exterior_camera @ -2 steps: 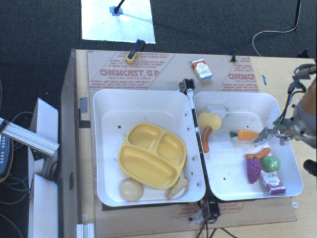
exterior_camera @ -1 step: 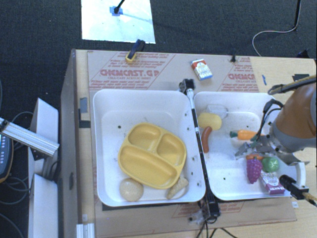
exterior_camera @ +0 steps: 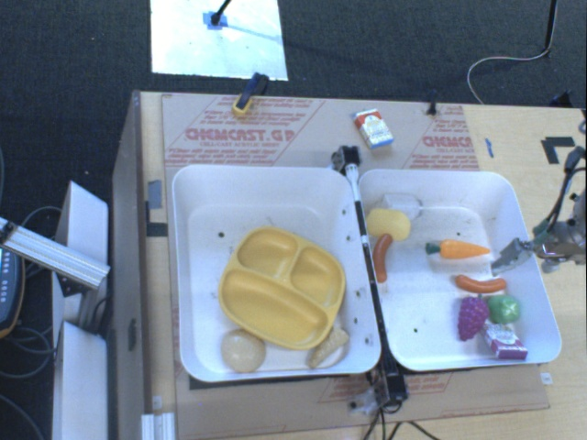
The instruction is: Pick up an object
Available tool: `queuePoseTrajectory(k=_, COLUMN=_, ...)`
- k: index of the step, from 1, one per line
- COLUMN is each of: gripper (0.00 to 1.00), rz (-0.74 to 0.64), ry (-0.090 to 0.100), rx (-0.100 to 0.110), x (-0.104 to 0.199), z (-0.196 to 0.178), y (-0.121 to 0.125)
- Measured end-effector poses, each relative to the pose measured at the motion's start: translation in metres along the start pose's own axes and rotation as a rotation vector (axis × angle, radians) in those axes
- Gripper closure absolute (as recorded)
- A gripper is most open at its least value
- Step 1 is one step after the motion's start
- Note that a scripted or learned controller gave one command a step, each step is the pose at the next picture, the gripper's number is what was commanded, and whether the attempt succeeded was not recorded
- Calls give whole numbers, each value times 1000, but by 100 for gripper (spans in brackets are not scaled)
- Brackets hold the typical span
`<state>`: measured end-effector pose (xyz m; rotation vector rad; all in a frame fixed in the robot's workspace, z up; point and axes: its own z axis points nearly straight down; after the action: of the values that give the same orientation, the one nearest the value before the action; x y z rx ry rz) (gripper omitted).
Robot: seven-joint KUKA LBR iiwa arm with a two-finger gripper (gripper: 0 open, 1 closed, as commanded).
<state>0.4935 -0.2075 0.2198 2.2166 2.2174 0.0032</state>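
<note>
Bins (exterior_camera: 275,183) are seen side by side on the worktop (exterior_camera: 514,136), touching along a shared middle edge. In the left bin a yellow tray (exterior_camera: 282,287) with compartments is laid slightly askew, and two pale pieces are found against its near edge: a round one (exterior_camera: 243,350) at the near left and a longer one (exterior_camera: 329,346) at the near right.

In the right bin a yellow lump (exterior_camera: 388,223) is placed near the far left corner, with a clear piece (exterior_camera: 404,204) just beyond it. A red sausage (exterior_camera: 381,256) is laid close beside the middle edge, just near of the lump. A carrot (exterior_camera: 459,249) is set near the bin's middle, its green end to the left. A second sausage (exterior_camera: 481,284) is found just near of the carrot. Purple grapes (exterior_camera: 473,317), a green piece (exterior_camera: 503,309) and a small pink-and-white pack (exterior_camera: 503,341) are grouped at the near right corner.

The gripper (exterior_camera: 510,256) is seen at the right bin's right side, just right of the carrot tip and above the second sausage. Nothing is seen between its fingers; whether they are apart or together cannot be told.

A small red-and-white box (exterior_camera: 373,127) is laid on the worktop beyond the bins, and a yellow-and-black tool (exterior_camera: 248,96) is set at its far edge.
</note>
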Motion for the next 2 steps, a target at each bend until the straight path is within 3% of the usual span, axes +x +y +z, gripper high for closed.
queuePoseTrajectory(k=1, gripper=0, rz=-1, ry=2, rx=3, x=8, z=135, y=8)
queuePoseTrajectory(k=2, gripper=0, rz=-4, ry=1, rx=-1, x=22, z=46, y=100)
